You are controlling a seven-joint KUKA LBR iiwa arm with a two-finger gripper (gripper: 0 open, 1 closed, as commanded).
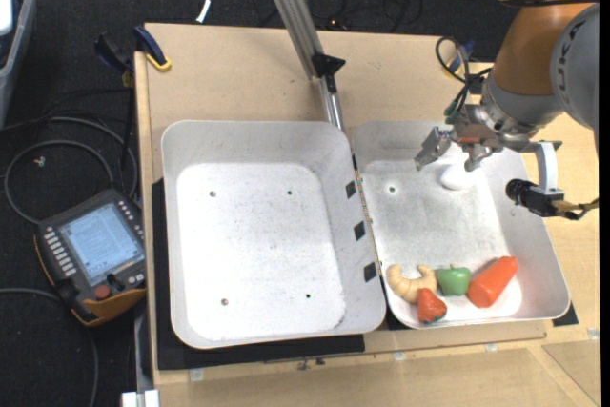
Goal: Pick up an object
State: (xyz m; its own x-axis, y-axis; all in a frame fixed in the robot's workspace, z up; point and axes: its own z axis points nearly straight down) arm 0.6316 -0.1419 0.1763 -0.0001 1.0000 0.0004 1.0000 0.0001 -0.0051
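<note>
My gripper (454,154) hangs over the back of the right bin (434,219), its two fingers spread apart. A small white rounded object (454,176) lies on the bin floor just below and between them, not gripped. Along the bin's front edge sit a cream curved piece (407,279), a green pepper (455,279), a small red strawberry-like item (430,304) and an orange carrot-like item (493,281).
The left bin (253,234) sits beside the right one, sharing a raised middle rim. A slanted metal pole (295,10) comes down to the back between the bins. A teach pendant (92,248) lies on the floor at left.
</note>
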